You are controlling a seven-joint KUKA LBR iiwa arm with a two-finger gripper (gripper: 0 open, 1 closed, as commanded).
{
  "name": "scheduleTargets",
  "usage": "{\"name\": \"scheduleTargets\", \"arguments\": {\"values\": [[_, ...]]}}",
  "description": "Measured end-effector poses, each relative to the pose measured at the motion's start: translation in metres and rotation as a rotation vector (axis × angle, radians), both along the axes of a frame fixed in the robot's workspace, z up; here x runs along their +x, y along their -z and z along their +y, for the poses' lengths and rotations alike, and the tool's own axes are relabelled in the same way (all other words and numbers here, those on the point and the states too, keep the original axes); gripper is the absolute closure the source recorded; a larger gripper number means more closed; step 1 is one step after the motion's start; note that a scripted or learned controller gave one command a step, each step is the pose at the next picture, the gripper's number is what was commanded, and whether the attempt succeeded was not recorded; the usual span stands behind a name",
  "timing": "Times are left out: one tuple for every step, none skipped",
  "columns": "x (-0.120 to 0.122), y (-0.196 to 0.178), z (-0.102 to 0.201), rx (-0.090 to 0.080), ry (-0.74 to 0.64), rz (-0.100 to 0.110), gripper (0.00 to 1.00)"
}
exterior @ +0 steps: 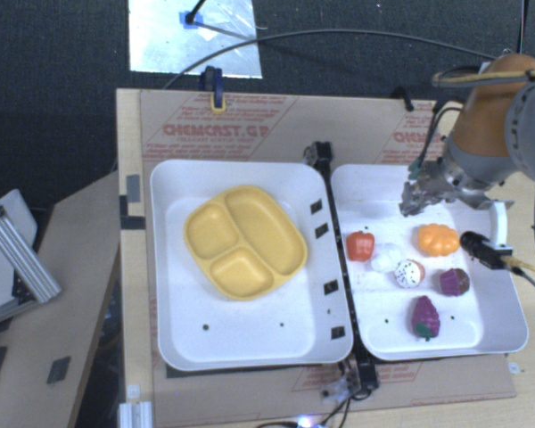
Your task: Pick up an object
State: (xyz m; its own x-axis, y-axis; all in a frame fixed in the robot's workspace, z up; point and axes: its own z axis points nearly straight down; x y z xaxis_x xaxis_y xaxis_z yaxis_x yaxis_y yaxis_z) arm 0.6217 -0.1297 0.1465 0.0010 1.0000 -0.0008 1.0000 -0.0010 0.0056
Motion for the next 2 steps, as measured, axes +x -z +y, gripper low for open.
{"name": "scheduleTargets", "arguments": {"values": [[0.0, -0.065, -0.004, -0.001, -0.003, -0.003, 1.0], [0.002, -0.119, -0.005, -0.001, -0.005, -0.002, 1.0]]}}
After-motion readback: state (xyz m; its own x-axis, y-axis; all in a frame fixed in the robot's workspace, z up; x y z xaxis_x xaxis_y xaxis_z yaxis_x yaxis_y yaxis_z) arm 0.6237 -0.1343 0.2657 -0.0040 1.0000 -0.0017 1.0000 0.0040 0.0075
